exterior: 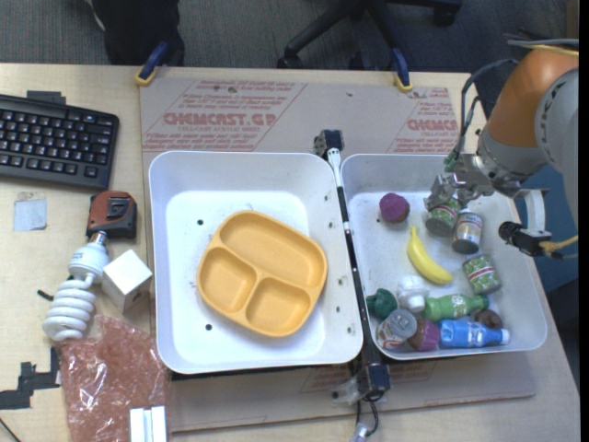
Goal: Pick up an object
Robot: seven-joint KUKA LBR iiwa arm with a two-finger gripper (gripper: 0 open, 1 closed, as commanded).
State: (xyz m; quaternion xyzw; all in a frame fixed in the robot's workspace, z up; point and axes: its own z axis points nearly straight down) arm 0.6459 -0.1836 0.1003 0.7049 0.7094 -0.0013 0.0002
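Bench [83,72] at 9 o'clock: carries keyboard [55,141], tape measure [112,215], spiral bulb [75,293], white cube [127,280], outside both bins. Left bin [175,178]: holds yellow divided tray [264,273] at centre. Right bin [368,178]: holds purple ball [394,207] at 11 o'clock, banana [427,258] at centre, green bottle [453,305] and blue bottle [472,335] at 5 o'clock, small cans [467,232] at 1 o'clock.

Step in hand: approach. End effector [453,191] positioned low at 1 o'clock of right bin, directly over can cluster. Opening: cannot tell; nothing seen gripped.

Next move: requires single-can alignment clear of neighbours, then closure and vertical lift.

Room: grey carpet, chair base [368,7] at 12 o'clock.
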